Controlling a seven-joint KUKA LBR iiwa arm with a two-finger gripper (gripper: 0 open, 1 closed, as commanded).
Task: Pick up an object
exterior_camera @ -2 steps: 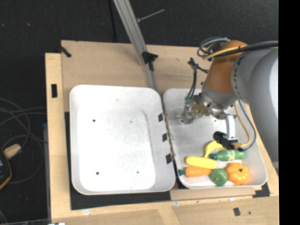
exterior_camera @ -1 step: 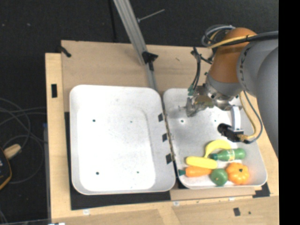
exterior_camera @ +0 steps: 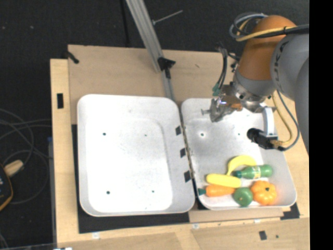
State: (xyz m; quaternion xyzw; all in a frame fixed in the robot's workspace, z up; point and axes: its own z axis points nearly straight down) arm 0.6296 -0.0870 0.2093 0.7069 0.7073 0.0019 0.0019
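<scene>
The right bin holds a cluster of toy foods in its near right corner: a yellow banana, a green bottle, a yellow corn-like piece, an orange carrot, a green round fruit and an orange pumpkin. My gripper hangs over the far part of the right bin, well away from the cluster. Nothing shows between its fingers.
The left bin lies beside the right one, with black clips along the seam. A grey metal post slants up from the bench behind the bins. Cables trail at the far left on the dark floor.
</scene>
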